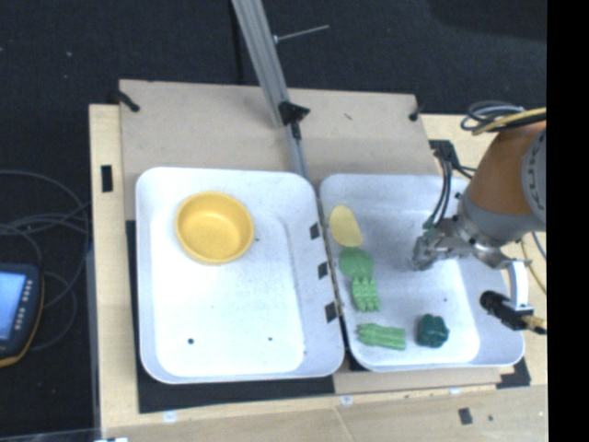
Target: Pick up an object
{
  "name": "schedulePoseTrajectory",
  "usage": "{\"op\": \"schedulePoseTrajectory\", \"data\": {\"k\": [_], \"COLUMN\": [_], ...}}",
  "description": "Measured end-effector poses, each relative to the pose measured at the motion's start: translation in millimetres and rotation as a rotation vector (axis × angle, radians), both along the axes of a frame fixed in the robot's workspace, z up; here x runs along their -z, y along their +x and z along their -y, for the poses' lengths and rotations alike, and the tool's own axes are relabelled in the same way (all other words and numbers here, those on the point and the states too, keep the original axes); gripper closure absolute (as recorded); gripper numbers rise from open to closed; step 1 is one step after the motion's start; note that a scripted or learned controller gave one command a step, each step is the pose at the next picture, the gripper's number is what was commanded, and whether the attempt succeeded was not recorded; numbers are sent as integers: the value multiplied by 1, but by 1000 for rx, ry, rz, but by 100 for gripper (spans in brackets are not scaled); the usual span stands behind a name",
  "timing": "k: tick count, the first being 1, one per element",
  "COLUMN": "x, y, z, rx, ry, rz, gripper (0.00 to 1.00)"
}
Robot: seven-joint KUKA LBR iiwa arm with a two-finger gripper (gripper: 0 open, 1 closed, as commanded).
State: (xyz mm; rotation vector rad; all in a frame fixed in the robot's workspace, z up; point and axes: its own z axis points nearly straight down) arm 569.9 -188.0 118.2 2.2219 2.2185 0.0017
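My gripper (424, 252) hangs over the middle of the right bin (396, 196), on the grey arm with its orange band (502, 173) reaching in from the right. Left of it, along the bin's left wall, lie a pale yellow piece (345, 226), a round green piece (356, 264) and a ridged green block (365, 294). A long green piece (382, 336) and a dark green lump (432, 331) rest near the front wall, below the gripper. Nothing is visibly held.
A yellow bowl (214, 227) sits at the back of the left bin (230, 339). A slanted metal rail (267, 63) rises behind the bins. Cables (502, 116) and a black fitting (504, 309) hang beside the arm.
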Motion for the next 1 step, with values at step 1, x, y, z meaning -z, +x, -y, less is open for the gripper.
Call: {"op": "schedulePoseTrajectory", "data": {"k": [1], "x": [-45], "y": [4], "z": [-6], "rx": [-2], "ry": [-1], "rz": [3], "gripper": [100]}}
